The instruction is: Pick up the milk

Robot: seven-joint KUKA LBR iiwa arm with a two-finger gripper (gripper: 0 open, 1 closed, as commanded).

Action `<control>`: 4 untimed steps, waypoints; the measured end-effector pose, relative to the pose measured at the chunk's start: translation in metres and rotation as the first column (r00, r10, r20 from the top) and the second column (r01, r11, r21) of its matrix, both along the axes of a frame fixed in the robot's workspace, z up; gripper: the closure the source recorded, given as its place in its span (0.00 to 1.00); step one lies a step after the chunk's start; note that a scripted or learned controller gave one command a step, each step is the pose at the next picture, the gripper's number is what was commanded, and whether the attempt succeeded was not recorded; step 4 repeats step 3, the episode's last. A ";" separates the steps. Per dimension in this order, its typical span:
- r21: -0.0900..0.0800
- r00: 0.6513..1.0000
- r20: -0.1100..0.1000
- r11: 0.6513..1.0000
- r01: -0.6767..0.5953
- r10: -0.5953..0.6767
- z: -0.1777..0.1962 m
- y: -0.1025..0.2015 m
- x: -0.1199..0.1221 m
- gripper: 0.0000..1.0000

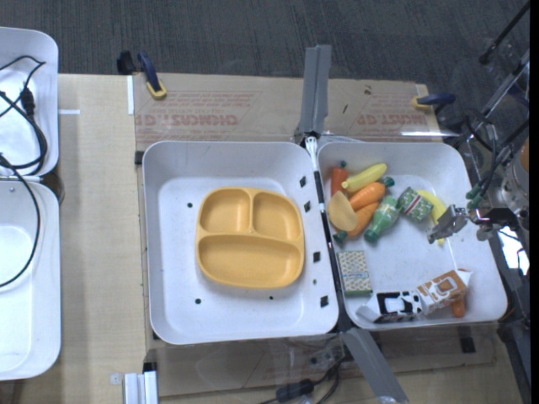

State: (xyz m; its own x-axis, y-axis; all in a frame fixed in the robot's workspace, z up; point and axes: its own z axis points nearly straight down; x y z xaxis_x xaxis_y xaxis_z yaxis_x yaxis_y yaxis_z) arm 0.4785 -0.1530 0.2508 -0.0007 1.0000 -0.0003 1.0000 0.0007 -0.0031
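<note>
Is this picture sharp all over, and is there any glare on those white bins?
Camera view: lighting is even and soft, with faint shadows; the yellow plate is fairly crisp. The white bins look bright but not blown out. The gripper at the right is small and somewhat blurred.

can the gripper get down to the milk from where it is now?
Probably yes. The gripper sits over the right bin, up from the milk lying at the near wall. Nothing lies on top of it, but the brown carton touches its right end.

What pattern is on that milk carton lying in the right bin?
Black and white cow patches on the milk carton, seen best in the camera view, near the bin's front wall.
</note>
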 end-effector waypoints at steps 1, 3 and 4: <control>0.002 0.993 0.000 0.993 -0.119 0.119 -0.152 -0.044 -0.002 0.00; 0.002 0.993 -0.001 0.993 -0.116 0.116 -0.144 -0.045 -0.002 0.00; 0.002 0.993 -0.001 0.993 -0.116 0.116 -0.144 -0.045 -0.002 0.00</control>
